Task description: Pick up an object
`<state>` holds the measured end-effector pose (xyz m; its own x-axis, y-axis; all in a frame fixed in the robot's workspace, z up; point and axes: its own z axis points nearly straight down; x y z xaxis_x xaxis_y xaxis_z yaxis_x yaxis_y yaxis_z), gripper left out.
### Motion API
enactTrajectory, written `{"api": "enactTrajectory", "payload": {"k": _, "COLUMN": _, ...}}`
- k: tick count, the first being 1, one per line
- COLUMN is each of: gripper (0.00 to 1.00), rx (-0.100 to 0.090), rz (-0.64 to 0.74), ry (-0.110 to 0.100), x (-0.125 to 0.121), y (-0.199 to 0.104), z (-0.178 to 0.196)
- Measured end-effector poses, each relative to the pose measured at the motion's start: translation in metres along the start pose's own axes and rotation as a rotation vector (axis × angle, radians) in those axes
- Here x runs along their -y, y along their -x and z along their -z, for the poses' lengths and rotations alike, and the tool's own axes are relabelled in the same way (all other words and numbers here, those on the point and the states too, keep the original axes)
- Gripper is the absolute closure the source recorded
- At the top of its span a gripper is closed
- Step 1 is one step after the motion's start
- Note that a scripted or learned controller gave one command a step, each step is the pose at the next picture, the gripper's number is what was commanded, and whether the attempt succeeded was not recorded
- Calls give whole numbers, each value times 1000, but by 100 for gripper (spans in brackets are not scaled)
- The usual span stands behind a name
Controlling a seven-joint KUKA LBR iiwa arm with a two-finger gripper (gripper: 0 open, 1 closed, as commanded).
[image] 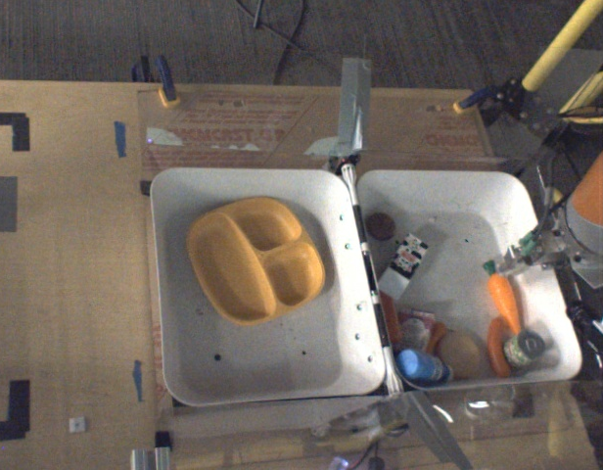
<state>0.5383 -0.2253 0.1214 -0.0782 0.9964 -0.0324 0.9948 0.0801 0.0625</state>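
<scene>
My gripper (530, 251) hangs over the right side of the right bin (448, 196), just above the green top of an orange carrot (504, 303) that lies along the bin's right wall. Nothing shows as held. Below the carrot are a second orange piece (496, 348) and a small round can (526, 346). A brown potato-like lump (462, 353), a blue object (420, 365) and a greyish round item (414, 333) crowd the near edge. A white bottle with a dark label (406, 260) and a dark round disc (381, 225) lie at the bin's left.
The left bin (184, 360) holds a yellow divided plate (255, 259). A metal divider (352, 116) runs between the bins. Cables and a yellow pole (568, 35) stand at the far right behind the arm.
</scene>
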Motion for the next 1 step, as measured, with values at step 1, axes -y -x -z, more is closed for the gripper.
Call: {"api": "enactTrajectory", "payload": {"k": 1, "gripper": 0, "rx": -12, "rz": 8, "ry": -4, "x": -2, "y": -8, "z": -1}}
